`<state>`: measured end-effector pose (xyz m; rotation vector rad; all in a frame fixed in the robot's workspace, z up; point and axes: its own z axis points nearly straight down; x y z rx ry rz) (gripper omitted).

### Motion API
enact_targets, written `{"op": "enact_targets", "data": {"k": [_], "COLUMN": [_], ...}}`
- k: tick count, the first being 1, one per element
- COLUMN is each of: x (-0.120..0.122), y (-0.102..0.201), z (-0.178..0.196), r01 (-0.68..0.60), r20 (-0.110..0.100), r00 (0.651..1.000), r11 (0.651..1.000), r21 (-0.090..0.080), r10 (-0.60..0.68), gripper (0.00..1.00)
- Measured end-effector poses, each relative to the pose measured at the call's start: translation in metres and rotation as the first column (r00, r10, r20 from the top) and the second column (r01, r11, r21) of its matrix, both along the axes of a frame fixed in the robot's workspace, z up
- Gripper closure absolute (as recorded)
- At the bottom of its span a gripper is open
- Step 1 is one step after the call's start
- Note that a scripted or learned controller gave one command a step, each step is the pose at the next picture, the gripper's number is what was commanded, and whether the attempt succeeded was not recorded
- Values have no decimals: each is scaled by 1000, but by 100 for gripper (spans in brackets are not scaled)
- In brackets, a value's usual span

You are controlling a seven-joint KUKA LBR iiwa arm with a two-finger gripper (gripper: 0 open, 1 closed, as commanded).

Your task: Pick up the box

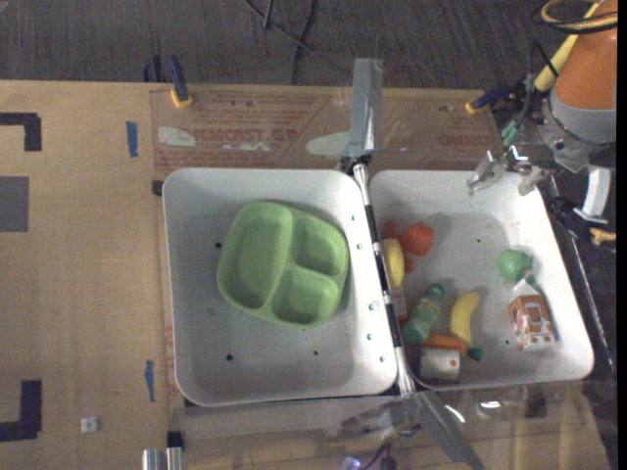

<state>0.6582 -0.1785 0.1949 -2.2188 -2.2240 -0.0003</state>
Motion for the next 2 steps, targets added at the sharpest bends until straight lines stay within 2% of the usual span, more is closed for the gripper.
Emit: {"op": "enact_targets", "data": {"k": [1, 2], "x": [1, 6], "y": [1, 1], "z": [12, 22], "r01": [-3, 66], "r20": [4, 4], "r00": [1000, 998], "r11": [1000, 998], "r21": [-2, -2], "r10": [3, -66], "gripper": [100, 100]}}
